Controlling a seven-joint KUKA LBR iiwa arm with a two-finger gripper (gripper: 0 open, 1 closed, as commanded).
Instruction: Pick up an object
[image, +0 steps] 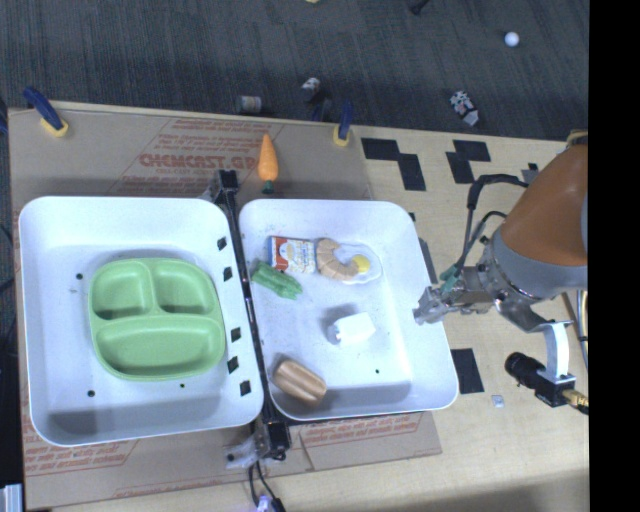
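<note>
Gripper (432, 305) sits just over the right rim of the right bin (400, 215), off to the side of everything inside it, nothing between its tips; whether it's apart or together I cannot tell at this resolution. Candidates are all in that bin: white block (350, 327) near centre, closest to the tool and standing alone; tan bread-like roll (299, 381) at the front-left corner, close to the wall; green piece (276, 281) by the left wall near the divider; red-and-white carton (292, 254) touching or nearly touching the yellow-and-white ring-shaped item (346, 260) toward the back. Left bin (40, 225) holds a green divided tray (155, 318), not a sensible target. An orange carrot (267, 158) lies on the bench behind the bins, well out of the way. My call: go for the white block. It has free space on all sides, so there's no wall clash and no neighbour to drag along. Move inward over it, centre before descending, and align the closing direction across its short side. Descend straight; a glancing touch probably skids it on the smooth floor. Avoid the carton/ring pair, since a double-grab or a nudge is likely.
</note>
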